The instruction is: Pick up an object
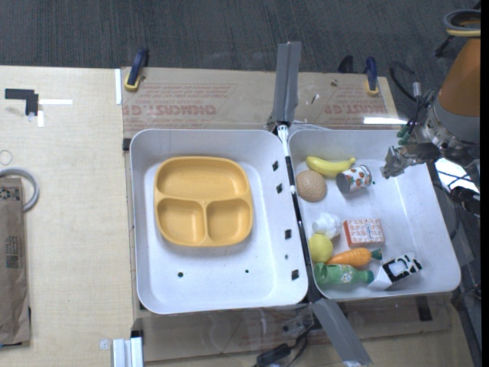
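Observation:
The right bin (416, 205) holds a yellow banana (330, 164), a brown egg-shaped ball (311, 186), a small red and white can (354, 179), a white crumpled item (326, 223), a lemon (320, 248), a red patterned box (363, 232), a carrot (351, 258), a green bottle (341, 275) and a black and white block (401, 267). My gripper (396, 161) hangs over the bin's upper right part, right of the can and apart from it. Nothing shows between its fingers.
The left bin (153, 274) holds a yellow three-compartment plate (204, 201). A grey divider post (287, 82) rises between the bins at the back. Blue clamps (138, 67) sit on the cardboard behind. Cables run along the right side.

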Motion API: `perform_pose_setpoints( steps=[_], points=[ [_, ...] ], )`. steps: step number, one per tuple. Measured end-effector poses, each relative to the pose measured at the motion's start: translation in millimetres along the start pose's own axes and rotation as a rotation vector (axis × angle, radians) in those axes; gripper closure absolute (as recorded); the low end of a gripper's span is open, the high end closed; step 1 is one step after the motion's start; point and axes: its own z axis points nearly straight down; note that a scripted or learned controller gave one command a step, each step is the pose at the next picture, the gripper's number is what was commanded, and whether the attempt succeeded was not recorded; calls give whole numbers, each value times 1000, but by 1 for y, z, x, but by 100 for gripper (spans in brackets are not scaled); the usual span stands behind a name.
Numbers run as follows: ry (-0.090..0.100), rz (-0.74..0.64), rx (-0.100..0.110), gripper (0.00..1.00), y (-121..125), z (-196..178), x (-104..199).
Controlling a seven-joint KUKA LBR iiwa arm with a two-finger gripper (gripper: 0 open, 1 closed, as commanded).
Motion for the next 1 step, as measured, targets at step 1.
perform_pose_setpoints(
  steps=[1],
  points=[
    [-1,-188,0,100,60,-114,-21]
  ],
)
